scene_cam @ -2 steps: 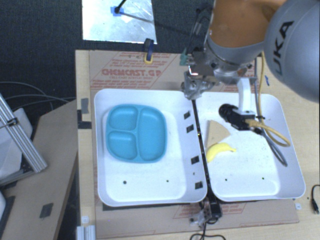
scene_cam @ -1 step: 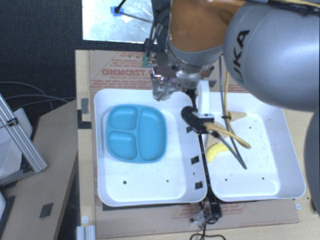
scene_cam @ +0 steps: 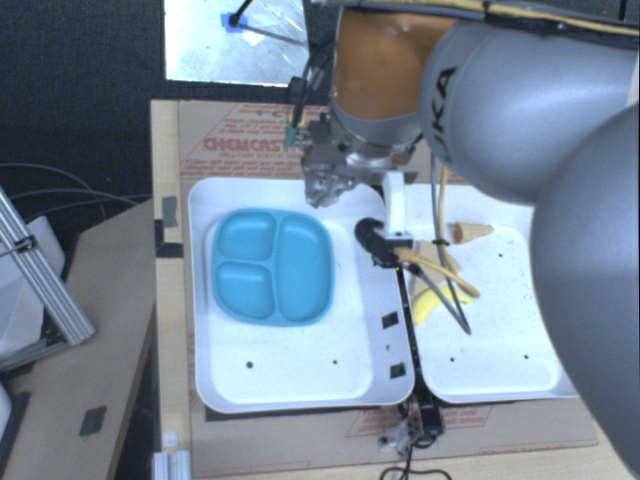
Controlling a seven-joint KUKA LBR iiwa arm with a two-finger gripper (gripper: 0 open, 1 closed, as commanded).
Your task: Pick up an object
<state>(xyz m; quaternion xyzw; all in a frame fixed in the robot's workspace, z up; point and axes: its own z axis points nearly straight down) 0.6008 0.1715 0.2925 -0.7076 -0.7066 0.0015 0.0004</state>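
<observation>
Hanging over the far edge of the left bin (scene_cam: 215,368), the gripper (scene_cam: 325,190) points down, its fingers too hidden to tell how they stand. Just below it lies a blue divided tray (scene_cam: 272,267); to its right, in the right bin (scene_cam: 500,368), a banana (scene_cam: 428,305) and cone-shaped piece (scene_cam: 468,232).

The blue divided tray (scene_cam: 272,266) is taking up the upper middle of the left bin (scene_cam: 215,388). Below the tray, bare white floor is lying open, and a narrower strip is running along its left. To the tray's right, past the divider, a banana (scene_cam: 428,303) and an ice-cream cone (scene_cam: 470,232) are crowding the way. Above the tray's right corner, the arm's wrist (scene_cam: 345,163) is hanging over the bin.
</observation>
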